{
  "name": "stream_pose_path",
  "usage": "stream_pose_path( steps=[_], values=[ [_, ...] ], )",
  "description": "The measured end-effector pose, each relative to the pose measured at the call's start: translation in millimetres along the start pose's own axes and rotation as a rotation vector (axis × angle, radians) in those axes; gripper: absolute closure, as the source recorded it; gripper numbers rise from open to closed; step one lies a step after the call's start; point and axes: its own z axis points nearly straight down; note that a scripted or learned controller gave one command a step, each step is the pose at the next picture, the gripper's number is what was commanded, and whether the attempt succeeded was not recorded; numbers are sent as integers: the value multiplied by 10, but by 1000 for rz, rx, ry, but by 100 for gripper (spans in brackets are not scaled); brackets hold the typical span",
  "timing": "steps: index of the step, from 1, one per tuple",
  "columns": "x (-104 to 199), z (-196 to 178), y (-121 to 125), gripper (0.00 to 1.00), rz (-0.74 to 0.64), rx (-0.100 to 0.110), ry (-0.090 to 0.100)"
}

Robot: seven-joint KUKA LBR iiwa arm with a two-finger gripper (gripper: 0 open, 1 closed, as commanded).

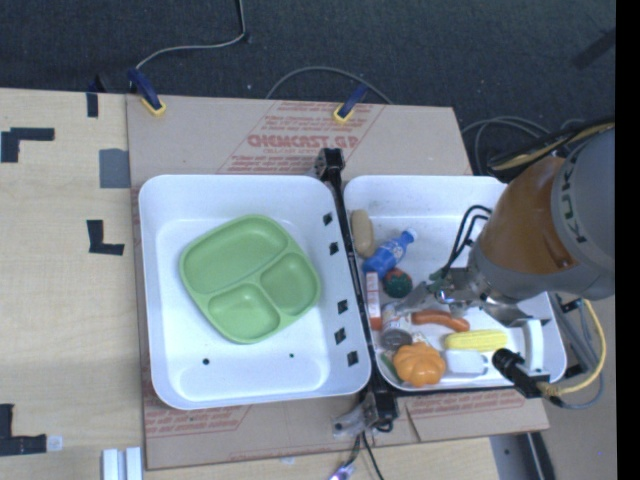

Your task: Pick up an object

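Pick not done yet, by the look of it: every object lies in the right bin [420, 190], none lifted. The arm [535, 230] reaches in from the right and hangs over that bin, with the pincer [447, 290] low among the clutter; whether it is wide or narrow I cannot tell, wrist and cables hide it. Nothing visibly held.

Taking the carrot [438, 319] as landmark: the pincer sits just above it, near touching. A dark green ball [398, 284] lies up-left of the carrot, a blue bottle [388, 254] further up-left, and a tan potato-like piece [361, 231] beyond that against the divider. The corn cob [474, 341] is just below-right of the carrot, the orange pumpkin-like object [418, 365] below it, by the near rim. Likeliest target is the carrot or green ball, a guess only.

Left to do: close on something, lift clear.

Room: tight. Items crowd around the carrot, nearly touching, so fingers may bump neighbours. Upper part of the right bin is bare, good for retreat. The left bin [160, 268] holds a green divided plate [250, 278], well apart from the carrot.
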Motion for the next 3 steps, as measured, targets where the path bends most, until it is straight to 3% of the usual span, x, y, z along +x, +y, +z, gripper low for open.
stream_pose_path(
  steps=[1, 2, 3],
  values=[
    [178, 311, 829, 0, -7, 15, 8],
    [224, 310, 772, 0, -6, 16, 7],
    [219, 214, 773, 100, -6, 17, 6]
  ],
)
